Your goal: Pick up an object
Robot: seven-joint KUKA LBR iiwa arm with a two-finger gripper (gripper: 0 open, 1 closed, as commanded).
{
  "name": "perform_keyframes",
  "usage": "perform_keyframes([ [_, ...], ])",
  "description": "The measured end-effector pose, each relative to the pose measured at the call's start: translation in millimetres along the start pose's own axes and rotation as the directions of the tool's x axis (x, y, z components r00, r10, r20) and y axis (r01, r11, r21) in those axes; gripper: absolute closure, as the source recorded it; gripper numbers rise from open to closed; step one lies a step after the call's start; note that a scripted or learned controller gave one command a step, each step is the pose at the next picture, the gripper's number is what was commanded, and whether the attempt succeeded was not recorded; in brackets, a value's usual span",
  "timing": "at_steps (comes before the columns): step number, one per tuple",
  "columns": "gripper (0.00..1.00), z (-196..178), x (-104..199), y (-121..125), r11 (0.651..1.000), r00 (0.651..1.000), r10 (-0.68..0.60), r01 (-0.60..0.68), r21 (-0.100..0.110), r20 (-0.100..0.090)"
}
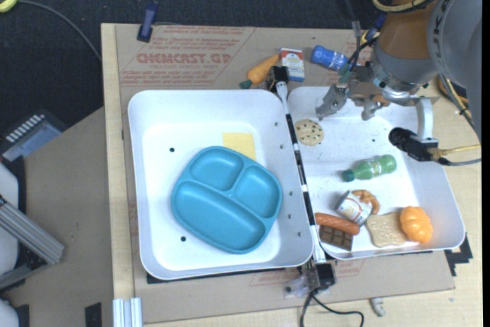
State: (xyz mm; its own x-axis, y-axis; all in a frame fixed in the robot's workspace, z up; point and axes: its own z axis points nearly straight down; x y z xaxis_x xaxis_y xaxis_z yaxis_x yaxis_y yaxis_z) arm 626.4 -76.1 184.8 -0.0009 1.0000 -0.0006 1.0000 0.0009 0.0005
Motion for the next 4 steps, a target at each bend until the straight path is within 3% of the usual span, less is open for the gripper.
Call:
perform_keyframes([
  [1, 0.00, 13, -35, -63, 1.000, 1.000, 0.002, -0.002, 0.002, 0.000],
  [2, 0.00, 81, -40, -55, 1.000, 1.000, 0.000, 0.000, -0.018, 0.006],
  [3, 1.00, 70, -42, -54, 1.000, 1.000, 0.002, -0.002, -0.023, 0.011],
  [4, 1.00, -9, -71, -53, 1.000, 1.000, 0.001, -0.001, -0.002, 0.001],
])
